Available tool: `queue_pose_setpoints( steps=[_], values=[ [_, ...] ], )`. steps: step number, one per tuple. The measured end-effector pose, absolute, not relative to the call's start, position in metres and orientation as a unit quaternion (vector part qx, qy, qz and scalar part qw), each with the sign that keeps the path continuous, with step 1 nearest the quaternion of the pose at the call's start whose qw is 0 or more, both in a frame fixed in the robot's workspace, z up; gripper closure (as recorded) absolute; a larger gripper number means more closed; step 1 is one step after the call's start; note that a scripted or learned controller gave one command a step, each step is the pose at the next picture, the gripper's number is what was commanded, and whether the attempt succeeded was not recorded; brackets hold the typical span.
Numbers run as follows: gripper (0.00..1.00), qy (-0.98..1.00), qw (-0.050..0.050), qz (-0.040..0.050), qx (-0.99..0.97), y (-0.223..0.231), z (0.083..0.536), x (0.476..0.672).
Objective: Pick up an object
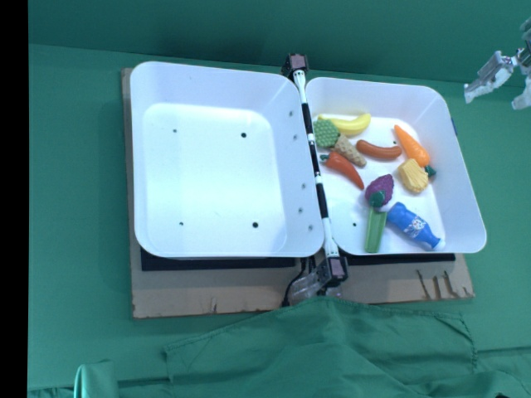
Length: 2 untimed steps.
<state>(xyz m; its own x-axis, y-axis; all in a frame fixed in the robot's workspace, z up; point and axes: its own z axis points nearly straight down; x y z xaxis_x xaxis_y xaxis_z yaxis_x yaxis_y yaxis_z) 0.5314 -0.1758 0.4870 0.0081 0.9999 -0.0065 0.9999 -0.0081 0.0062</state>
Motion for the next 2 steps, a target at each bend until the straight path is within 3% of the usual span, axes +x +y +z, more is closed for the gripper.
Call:
queue_pose_setpoints(
  steps=[1,2],
  values=[
    [0.0,0.705,-0.003,-0.0027,0.709,-0.188,0.384,0.521],
    [0.0,0.705,-0.001,-0.0014,0.709,-0.188,0.353,0.509]
  ],
)
